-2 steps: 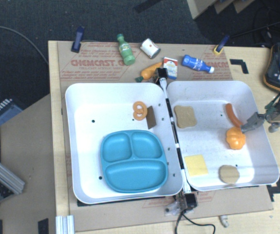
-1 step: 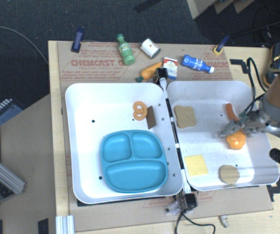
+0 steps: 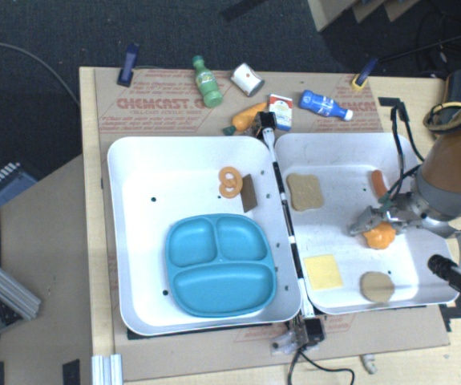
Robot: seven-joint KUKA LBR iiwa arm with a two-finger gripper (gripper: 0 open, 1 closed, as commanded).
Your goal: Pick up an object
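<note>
The table (image 3: 94,239) carries two white bins; the left bin (image 3: 134,215) holds a blue plate (image 3: 220,263), centre-low in the frame. In the right bin (image 3: 334,175), at right of centre, my tool (image 3: 372,223) sits just over an orange ball (image 3: 381,237) — touching or nearly so. Whether it is wide or narrow I cannot tell. I judge this the grasp step; next — close squarely, then lift.

- The arm (image 3: 453,175) enters from three o'clock, its orange band above the wrist.
- The gripper (image 3: 372,223) points toward nine o'clock, held low.
</note>
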